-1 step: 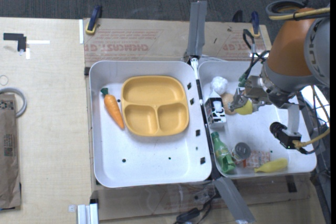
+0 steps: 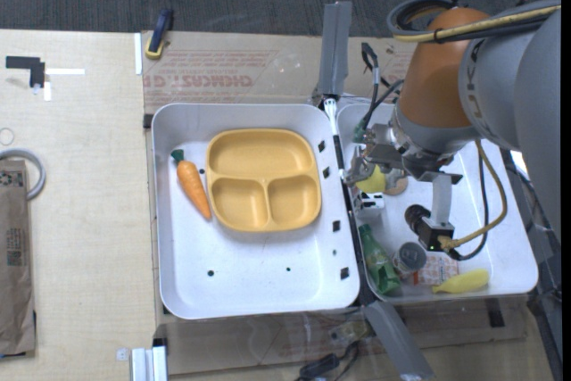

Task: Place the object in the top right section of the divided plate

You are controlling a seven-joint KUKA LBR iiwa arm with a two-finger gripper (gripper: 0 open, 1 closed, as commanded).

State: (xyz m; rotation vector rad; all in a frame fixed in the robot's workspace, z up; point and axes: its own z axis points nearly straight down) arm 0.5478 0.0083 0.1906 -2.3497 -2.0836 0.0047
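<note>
Left white shallow bin (image 2: 178, 281): orange toy carrot with a green top (image 2: 192, 186) lies near its left wall, tilted, green end toward the bin's far-left corner. Just beside it, to the right, sits the yellow-orange divided plastic plate (image 2: 265, 178), in the far half of the bin. Plate has one wide section on the far side and two smaller ones on the near side; no object lies in any of its sections. Carrot looks just apart from the plate rim, hard to be sure.

Right white shallow bin (image 2: 517, 268): the grey arm with the orange band (image 2: 446, 76) hangs over its far-left part. The two-finger gripper (image 2: 361, 169) sits low by the bin's left wall, next to the divider between bins. Claw state: can't tell, fingers are lost in the clutter. A small yellowish object (image 2: 375, 180) lies right beside it; can't tell if it's grasped.

Along the near edge of that bin: green wrapped item (image 2: 379, 268) by the left wall, a small dark round-capped item (image 2: 410, 256), then a yellow banana-shaped toy (image 2: 464, 282) toward the near-right corner.
</note>
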